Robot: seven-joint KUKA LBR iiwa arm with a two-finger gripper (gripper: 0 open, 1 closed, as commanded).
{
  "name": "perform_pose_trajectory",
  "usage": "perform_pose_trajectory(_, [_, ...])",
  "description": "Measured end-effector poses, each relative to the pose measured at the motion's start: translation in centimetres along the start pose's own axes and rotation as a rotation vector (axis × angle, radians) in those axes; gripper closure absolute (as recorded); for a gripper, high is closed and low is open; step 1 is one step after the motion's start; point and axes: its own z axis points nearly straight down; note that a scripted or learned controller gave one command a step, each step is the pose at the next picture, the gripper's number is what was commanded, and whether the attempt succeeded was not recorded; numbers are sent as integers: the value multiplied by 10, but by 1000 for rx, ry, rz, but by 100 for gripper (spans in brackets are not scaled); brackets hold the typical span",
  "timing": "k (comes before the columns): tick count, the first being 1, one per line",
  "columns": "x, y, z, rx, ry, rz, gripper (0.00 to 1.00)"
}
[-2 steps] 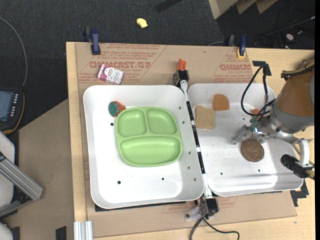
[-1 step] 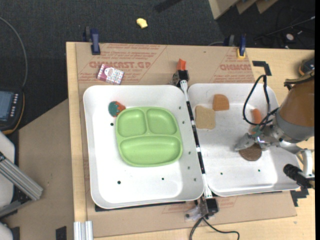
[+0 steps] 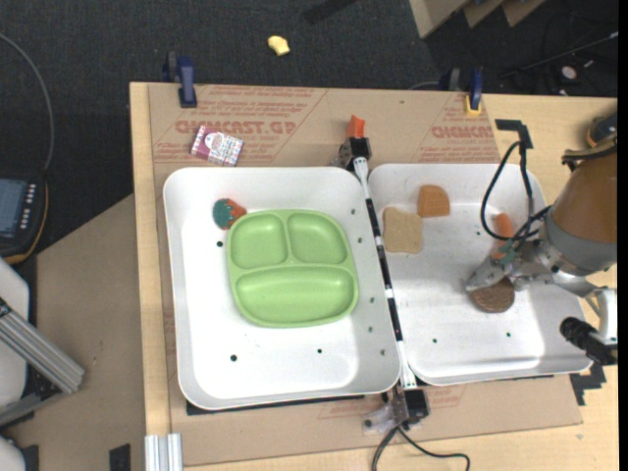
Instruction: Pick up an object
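**Gripper low over the brown disc in the right bin**

We see the gripper (image 3: 494, 281) down at the floor of the right bin (image 3: 442, 351), right above a round brown disc (image 3: 494, 299), probably the piece we are after; it lies flat and thin, hence the steep, low approach; how the tool stands, wide or narrow, we cannot tell. A tan square (image 3: 402, 231) and an orange-brown piece (image 3: 433, 201) sit well apart toward the bin's far left corner, so we have room; a small orange bit (image 3: 502, 224) lies nearer. The left bin (image 3: 196, 341) carries a green divided plate (image 3: 291, 268).
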Motion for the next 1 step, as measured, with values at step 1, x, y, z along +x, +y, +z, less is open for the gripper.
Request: perform_pose_trajectory(1, [85,35,11,-1,3,-9,100])
